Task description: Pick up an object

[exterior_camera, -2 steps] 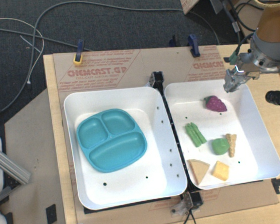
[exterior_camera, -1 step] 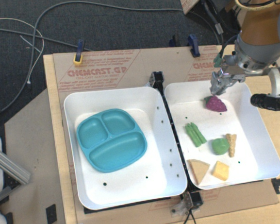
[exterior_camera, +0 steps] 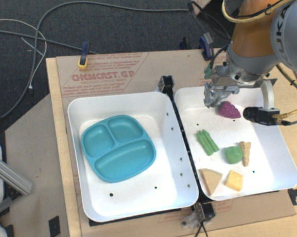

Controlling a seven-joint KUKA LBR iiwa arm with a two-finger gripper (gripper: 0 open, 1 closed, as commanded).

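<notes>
Listing from the near edge, right bin (exterior_camera: 278, 181): tan wedge (exterior_camera: 210, 179), yellow block (exterior_camera: 234, 180), green ball (exterior_camera: 234, 154) beside a tan stick (exterior_camera: 245, 152), green pod (exterior_camera: 207, 141), purple grape cluster (exterior_camera: 229, 109). Gripper (exterior_camera: 214, 98) just beside the grapes; finger state cannot be told. Left bin (exterior_camera: 88, 198): teal divided plate (exterior_camera: 119, 147).

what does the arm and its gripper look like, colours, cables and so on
The arm is bulky and rounded: a grey shell with a glossy orange band above the wrist. A yellow cable loops over its top. Below the band sits a grey metal wrist flange, then the small grey gripper. A black cylindrical part with a yellowish lead sticks out beside it.
</notes>
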